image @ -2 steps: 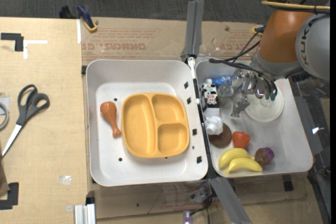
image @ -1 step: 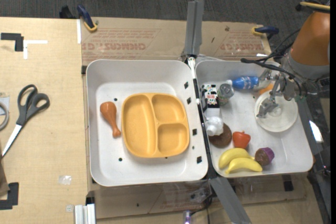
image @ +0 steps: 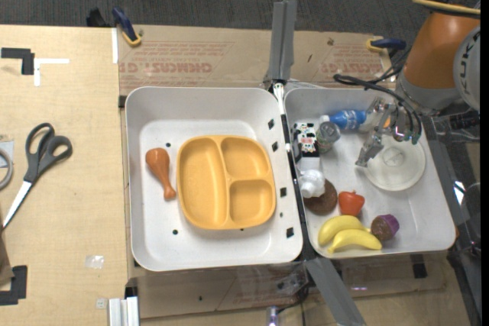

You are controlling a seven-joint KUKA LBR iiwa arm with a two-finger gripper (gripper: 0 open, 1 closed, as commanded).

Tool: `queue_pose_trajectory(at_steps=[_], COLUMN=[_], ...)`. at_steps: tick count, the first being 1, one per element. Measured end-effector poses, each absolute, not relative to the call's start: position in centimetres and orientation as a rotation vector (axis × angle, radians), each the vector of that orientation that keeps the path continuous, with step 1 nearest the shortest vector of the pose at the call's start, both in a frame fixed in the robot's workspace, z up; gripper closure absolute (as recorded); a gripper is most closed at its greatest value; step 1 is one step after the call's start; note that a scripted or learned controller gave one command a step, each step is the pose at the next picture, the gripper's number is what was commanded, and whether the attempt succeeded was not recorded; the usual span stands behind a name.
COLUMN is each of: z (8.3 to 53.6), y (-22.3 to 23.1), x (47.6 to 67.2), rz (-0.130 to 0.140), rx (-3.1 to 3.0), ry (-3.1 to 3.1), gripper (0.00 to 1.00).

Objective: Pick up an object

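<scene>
We are judging the pick as not yet done: nothing is sitting between the fingers of the two-finger gripper (image: 372,146), and every candidate object is lying on a bin floor. The grey arm with the orange band (image: 439,50) is reaching in from 3 o'clock and hanging the gripper over the right-hand shallow white bin (image: 435,240), at roughly 1 o'clock of that bin's centre. The fingers are looking slightly apart, tips pointing down toward 7 o'clock, clamped on nothing we can see. The tips are sitting just beside the clear round plastic bowl (image: 395,166), at its 10 o'clock rim; we are not able to tell whether they are touching it. Nearest alternatives: the clear plastic bottle with the blue label (image: 345,119) at 9 o'clock of the gripper, with a small grey-lidded jar (image: 328,137) and a black-and-white carton (image: 307,140) beyond it. Further off toward 6 to 7 o'clock we are seeing the red toy pepper (image: 351,203), yellow toy banana (image: 348,234), purple toy fruit (image: 386,226) and a brown-and-white toy muffin (image: 316,191). The left-hand white bin (image: 145,240) is holding a yellow three-compartment plastic plate (image: 226,182) and a brown toy drumstick (image: 160,169), well apart from the gripper. Still left, in our view: descending, closing on one object, lifting.
</scene>
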State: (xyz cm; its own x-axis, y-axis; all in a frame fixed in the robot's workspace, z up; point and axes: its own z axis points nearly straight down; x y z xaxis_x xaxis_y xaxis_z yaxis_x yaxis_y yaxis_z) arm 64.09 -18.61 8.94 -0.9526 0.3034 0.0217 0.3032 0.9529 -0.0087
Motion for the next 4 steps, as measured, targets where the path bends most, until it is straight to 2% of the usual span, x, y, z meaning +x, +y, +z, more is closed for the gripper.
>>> queue_pose_trajectory(at_steps=[1, 2, 3, 4], z=[10.2, 22.6, 9.3, 25.0], y=[-18.5, -17.3, -15.4, -15.2], x=[64.6, 65.0, 57.9, 59.9], rz=[0.009, 0.001, 0.001, 0.002], rx=[-0.477, -0.572, -0.749, -1.291], ry=[-3.103, -3.097, -3.053, -2.868], gripper=[1.00, 1.00, 1.00, 1.00])
